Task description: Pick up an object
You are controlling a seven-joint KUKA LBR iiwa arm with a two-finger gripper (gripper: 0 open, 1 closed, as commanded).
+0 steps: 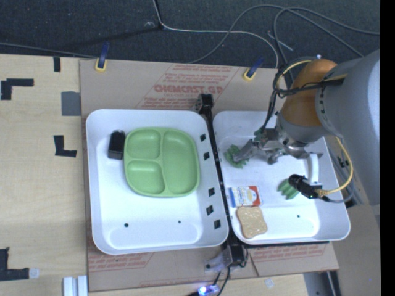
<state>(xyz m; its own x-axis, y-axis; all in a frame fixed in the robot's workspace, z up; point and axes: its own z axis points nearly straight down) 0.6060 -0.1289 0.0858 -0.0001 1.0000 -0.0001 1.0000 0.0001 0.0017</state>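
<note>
Fingers slant down and to the left from the grey wrist and end right at a green piece. We cannot tell whether they are clenched on it or released, since their tips merge with it from this angle. We see this green piece as small, dark green and ragged in outline, rather like a leafy toy vegetable. It sits in the upper left part of the right bin, near that bin's left wall.

We count two things of that kind: the one at the fingers and a second green piece further right in the same bin, well apart from the first. In that bin we also count one small packet, white with blue and red print. Just below it, touching or nearly so, lies one tan slice that looks like toast.

In the left bin we count one light green plate with three compartments, and one black block just beside its left edge. Both bins rest on a brown cardboard sheet on the pale wooden surface.
</note>
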